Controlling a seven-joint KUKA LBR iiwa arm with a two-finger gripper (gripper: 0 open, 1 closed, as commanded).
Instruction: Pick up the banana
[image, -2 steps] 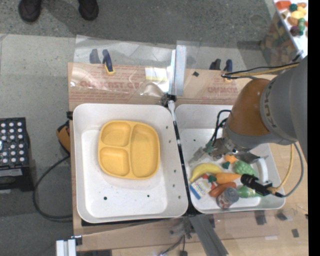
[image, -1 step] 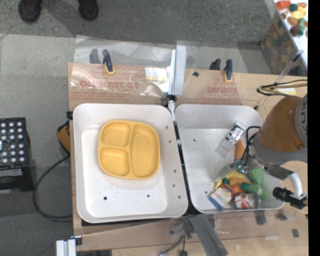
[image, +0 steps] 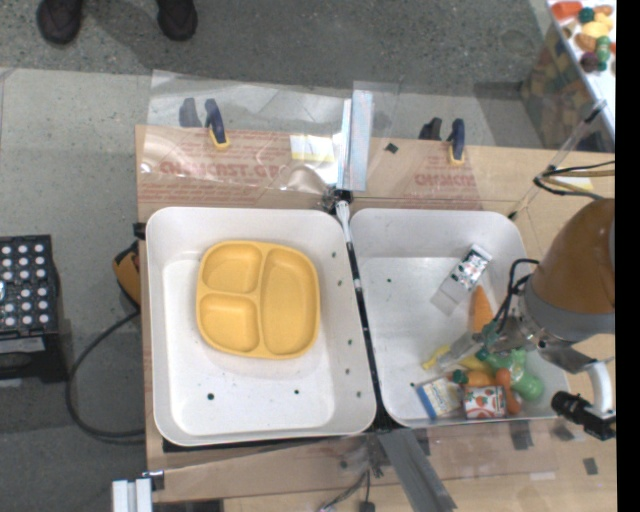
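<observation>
Crowding banana (image: 446, 351): carrot (image: 481, 305), carton (image: 483, 401), hand (image: 497, 345) above.

The arm (image: 585, 270) at the frame's right edge was a rounded orange segment above a grey band, with thin black cables looping beside it and a white fitting lower down.

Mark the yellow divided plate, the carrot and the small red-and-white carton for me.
yellow divided plate (image: 259, 299): camera view, on the ridge between its compartments.
carrot (image: 481, 308): camera view, middle of its orange body, right bin.
red-and-white carton (image: 482, 402): camera view, its front face, by the right bin's near wall.
</observation>
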